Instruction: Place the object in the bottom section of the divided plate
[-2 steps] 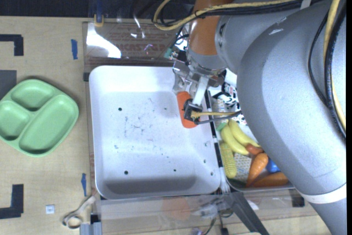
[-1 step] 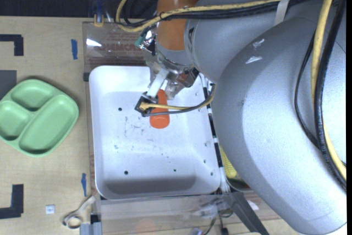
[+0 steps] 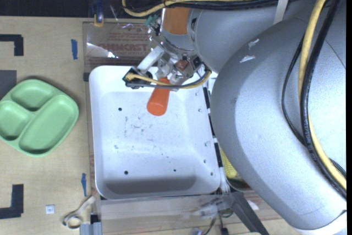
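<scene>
An orange cylinder-shaped object (image 3: pixel 159 100) hangs over the back of the left white bin (image 3: pixel 148 146), its upper end tucked between the fingers of my gripper (image 3: pixel 164 81). The gripper is shut on it. The green divided plate (image 3: pixel 36 116) lies on the bench to the left of the bin, well apart from the gripper. It has two small sections at the top and one large section at the bottom right.
The grey arm covers the right bin and most of the right half of the view. Yellow cables loop around the wrist. A clear plastic panel (image 3: pixel 118 44) stands behind the bin. Black markers and blue tape mark the wooden bench (image 3: pixel 38 41).
</scene>
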{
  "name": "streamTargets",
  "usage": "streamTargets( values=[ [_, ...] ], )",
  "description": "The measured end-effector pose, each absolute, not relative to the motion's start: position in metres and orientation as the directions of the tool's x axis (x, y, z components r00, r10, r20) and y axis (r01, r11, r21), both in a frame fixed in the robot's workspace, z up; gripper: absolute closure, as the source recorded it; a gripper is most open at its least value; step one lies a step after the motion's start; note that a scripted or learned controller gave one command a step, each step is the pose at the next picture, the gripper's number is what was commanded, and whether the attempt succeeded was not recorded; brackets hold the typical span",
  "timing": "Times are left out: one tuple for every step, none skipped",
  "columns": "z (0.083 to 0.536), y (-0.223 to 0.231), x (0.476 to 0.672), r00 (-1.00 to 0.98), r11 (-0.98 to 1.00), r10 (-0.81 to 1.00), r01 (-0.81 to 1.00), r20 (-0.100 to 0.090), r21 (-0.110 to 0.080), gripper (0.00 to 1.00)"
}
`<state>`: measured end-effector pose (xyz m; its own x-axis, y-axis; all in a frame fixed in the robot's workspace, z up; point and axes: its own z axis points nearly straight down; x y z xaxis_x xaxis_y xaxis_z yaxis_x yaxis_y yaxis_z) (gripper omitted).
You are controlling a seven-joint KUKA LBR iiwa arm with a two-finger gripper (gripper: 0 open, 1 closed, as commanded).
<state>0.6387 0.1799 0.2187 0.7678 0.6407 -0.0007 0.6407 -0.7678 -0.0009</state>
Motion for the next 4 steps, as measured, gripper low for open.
streamTargets(
  values=[
    [0.097, 0.224, 0.581, 0.927, -0.927, 0.376, 0.376, -0.001, -0.002, 1.0],
    [0.204, 0.225, 0.654, 0.974, -0.974, 0.225, 0.225, 0.001, -0.002, 1.0],
    [0.089, 0.225, 0.656, 0.98, -0.98, 0.199, 0.199, 0.002, -0.002, 1.0],
    [0.099, 0.225, 0.657, 0.981, -0.98, 0.196, 0.196, 0.003, -0.005, 1.0]
  ],
)
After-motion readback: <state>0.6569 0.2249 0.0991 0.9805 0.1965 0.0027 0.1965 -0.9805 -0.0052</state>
